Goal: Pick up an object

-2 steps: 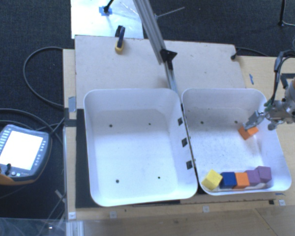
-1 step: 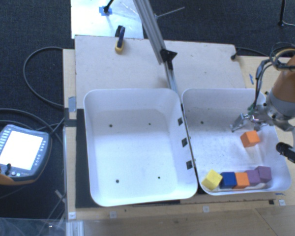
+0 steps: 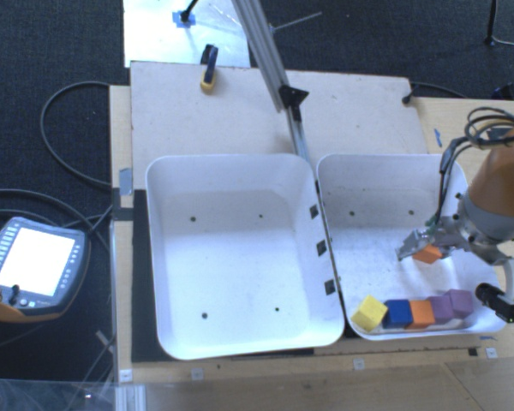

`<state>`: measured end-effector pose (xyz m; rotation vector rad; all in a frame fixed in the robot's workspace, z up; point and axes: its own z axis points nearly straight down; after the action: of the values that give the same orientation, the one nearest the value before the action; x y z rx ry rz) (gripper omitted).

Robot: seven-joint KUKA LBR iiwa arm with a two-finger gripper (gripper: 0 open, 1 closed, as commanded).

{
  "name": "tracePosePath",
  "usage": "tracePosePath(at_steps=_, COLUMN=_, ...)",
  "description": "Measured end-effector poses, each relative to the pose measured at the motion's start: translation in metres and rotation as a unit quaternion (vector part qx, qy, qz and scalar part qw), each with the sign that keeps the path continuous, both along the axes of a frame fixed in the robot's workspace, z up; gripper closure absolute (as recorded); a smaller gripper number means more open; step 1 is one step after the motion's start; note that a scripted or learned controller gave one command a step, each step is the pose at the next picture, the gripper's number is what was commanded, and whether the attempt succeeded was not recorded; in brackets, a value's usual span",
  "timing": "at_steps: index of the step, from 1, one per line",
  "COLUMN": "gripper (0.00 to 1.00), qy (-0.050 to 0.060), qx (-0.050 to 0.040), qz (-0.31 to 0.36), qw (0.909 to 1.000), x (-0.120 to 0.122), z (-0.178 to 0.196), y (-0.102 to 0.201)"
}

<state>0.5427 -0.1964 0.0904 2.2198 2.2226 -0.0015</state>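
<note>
orange and small, a cube-shaped block (image 3: 427, 253) sits clamped between the fingers of my grey two-finger gripper (image 3: 426, 247), at the right of the frame over the right-hand shallow white plastic bin (image 3: 360, 187). along that bin's lower wall i see a row of smooth cubes: yellow (image 3: 369, 312), blue (image 3: 398, 313), orange (image 3: 421, 313), two purple (image 3: 451, 305).

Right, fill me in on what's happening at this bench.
The KUKA arm reaches into the right bin, its end effector low over an orange block that appears to sit between its fingers. Along that bin's near wall lie yellow, blue, orange and purple blocks. Left bin sits alongside.
</note>
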Motion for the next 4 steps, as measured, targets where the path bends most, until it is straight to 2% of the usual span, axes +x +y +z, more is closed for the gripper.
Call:
tracePosePath(at_steps=1, gripper=0.0, qy=0.001, qx=0.0013, qz=0.0, qw=1.0, x=-0.042, z=-0.001, y=0.021)
tracePosePath(at_steps=2, gripper=0.0, qy=-0.005, qx=-0.0008, qz=0.003, qw=1.0, x=-0.05, z=0.104, y=0.038)
tracePosePath(at_steps=3, gripper=0.0, qy=0.0, qx=0.0002, qz=0.0, qw=1.0, x=-0.041, z=0.054, y=0.02)
tracePosePath(at_steps=4, gripper=0.0, qy=-0.005, qx=-0.0009, qz=0.002, qw=1.0, x=-0.056, z=0.124, y=0.026)
